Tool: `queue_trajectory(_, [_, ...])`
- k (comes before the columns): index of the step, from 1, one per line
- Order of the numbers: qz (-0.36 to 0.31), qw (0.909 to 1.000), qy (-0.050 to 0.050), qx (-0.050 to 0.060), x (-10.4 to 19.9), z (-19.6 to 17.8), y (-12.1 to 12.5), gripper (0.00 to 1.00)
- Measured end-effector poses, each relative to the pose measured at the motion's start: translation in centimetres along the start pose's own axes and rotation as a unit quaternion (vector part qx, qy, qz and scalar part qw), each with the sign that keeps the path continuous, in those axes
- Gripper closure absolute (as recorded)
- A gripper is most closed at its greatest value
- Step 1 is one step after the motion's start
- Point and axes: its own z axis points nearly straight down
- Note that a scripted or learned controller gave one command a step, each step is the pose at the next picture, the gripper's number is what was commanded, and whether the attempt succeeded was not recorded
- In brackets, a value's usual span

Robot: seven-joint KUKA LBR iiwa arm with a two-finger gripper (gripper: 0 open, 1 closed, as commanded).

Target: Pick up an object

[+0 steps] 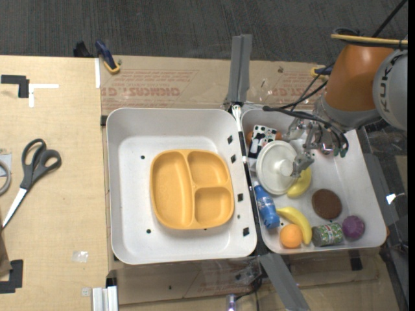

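One claw was seen low in the right bin, at the right rim of a white bowl and just above a banana. How far it stood open could not be told, and nothing was seen held. Toward the worktop's front edge lay a second banana, an orange and a green can.

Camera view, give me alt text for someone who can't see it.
A grey and orange robot arm lowers its gripper over a white bowl in the right bin, among bananas, an orange and a can. The left bin holds a yellow divided tray.
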Motion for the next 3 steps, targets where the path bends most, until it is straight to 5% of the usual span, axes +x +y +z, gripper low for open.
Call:
queue_trajectory(1, [0.044, 0.9990, 0.001, 0.000, 6.3, 0.8, -1.9, 0.00])
queue_trajectory(2, [0.043, 0.9991, -0.004, 0.001, 6.0, -0.6, -1.8, 1.00])
queue_trajectory(3, [0.043, 0.9991, -0.002, 0.001, 6.1, -0.4, -1.8, 0.00])
